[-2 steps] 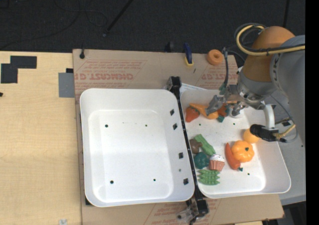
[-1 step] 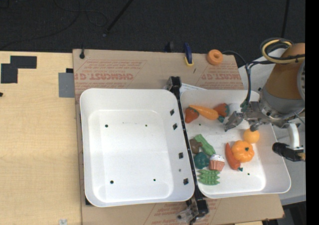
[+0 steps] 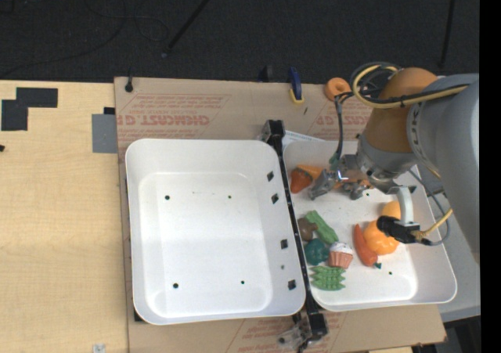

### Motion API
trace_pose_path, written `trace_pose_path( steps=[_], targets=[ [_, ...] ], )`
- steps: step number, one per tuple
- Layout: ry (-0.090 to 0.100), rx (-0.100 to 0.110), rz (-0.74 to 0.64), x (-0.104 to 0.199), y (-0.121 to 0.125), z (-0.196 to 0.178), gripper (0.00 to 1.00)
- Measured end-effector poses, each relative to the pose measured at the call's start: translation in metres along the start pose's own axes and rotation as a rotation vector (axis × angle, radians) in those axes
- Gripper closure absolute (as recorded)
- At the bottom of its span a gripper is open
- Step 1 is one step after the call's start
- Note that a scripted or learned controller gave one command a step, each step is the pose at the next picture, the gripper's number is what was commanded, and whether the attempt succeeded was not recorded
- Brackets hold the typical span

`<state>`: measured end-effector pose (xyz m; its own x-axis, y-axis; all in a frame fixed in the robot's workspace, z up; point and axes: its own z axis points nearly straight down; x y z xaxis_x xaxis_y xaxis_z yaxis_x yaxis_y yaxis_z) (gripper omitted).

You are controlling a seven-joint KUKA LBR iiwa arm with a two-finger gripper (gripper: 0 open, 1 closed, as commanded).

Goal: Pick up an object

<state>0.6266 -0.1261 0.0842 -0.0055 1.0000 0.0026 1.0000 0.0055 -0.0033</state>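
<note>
1. The left bin (image 3: pixel 203 226) is the biggest thing on the bench, with a bare white floor.
2. The right bin (image 3: pixel 423 285) lies against it, parted only by a black divider strip (image 3: pixel 286 218) along their shared edge. Every toy sits in this right bin.
3. The arm (image 3: pixel 434 128), grey with an orange band, comes in over the right bin's far right corner and covers that part of it.
4. The gripper (image 3: pixel 338 179) hangs low over the far end of the right bin, close to the divider strip. I cannot tell how its fingers stand.
5. An orange toy (image 3: pixel 301 179) lies just beside the gripper, between it and the divider strip.
6. Another orange and yellow toy (image 3: pixel 376 240) lies mid-bin, partly under a black cable end.
7. A green toy (image 3: pixel 321 228) and a teal one (image 3: pixel 316 252) crowd against the divider strip.
8. A small cupcake (image 3: pixel 341 255) touches the teal toy.
9. A green leafy piece (image 3: pixel 327 279) lies nearest the camera, beside the divider strip.
</note>
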Motion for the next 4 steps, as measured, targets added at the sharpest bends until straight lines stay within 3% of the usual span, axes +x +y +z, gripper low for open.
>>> trace_pose_path(
  steps=[1,3,4],
  targets=[
    [-0.001,0.003,0.001,0.047,0.017,-0.003,0.0],
    [-0.003,0.0,0.006,0.014,0.017,-0.003,0.0],
    [-0.001,0.001,0.003,0.047,0.017,-0.003,0.0]
  ],
)
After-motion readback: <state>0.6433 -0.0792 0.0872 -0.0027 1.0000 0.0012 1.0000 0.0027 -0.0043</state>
